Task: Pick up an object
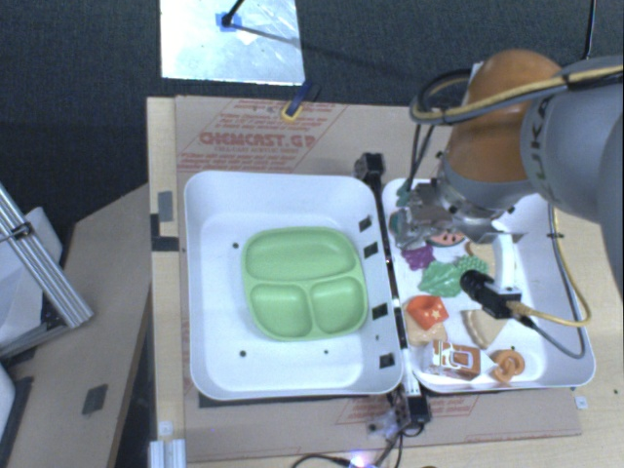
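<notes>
Down in the right bin [561,291] sits the hand [421,224], low near that bin's far left corner, close to the divider between the two bins. Whether it grips anything I cannot tell from this angle; the wrist covers it. Right at its near edge lies a purple grape-like piece [418,256], touching or almost touching the hand, with a slice-shaped red and dark piece [448,237] just beside it. Toward the bin's middle comes a green leafy piece [442,279], then an orange-red piece [427,310] nearer the left wall. Along the near edge of the bin: a tan bread-like piece [483,331], a small packet with white and orange print [455,360], too small to read, and a curled orange pretzel shape [508,364].

Two white bins, counted. The left bin [214,261] holds one light green tray [304,283] with three compartments, set in its middle.

Writing now: the brown board [255,136] under the bins reads "CHEMCAST. G P" in red along its far edge.
</notes>
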You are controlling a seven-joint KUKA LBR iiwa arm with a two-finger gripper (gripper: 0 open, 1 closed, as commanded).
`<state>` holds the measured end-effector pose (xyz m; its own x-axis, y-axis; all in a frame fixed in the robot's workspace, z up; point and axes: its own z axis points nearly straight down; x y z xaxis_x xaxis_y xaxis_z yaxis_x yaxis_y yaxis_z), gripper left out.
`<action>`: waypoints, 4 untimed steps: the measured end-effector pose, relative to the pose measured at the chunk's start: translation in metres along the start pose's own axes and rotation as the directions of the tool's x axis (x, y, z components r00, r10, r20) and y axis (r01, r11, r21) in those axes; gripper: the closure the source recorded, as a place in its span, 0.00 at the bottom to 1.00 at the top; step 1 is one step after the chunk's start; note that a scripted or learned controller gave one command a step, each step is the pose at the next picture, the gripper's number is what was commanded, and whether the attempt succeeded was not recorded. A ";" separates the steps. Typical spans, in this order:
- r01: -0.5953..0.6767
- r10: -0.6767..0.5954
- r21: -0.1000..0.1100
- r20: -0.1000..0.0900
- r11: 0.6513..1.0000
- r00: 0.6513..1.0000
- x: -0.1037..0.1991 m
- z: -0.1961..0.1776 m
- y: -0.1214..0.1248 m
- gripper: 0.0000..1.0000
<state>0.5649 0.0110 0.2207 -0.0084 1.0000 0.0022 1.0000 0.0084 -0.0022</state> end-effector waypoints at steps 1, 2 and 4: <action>0.002 -0.002 -0.003 -0.001 1.000 1.000 0.051 -0.013 -0.019 1.00; -0.003 0.003 -0.001 0.002 1.000 1.000 0.056 0.007 -0.020 1.00; -0.007 0.007 -0.001 0.002 1.000 1.000 0.058 0.006 -0.024 1.00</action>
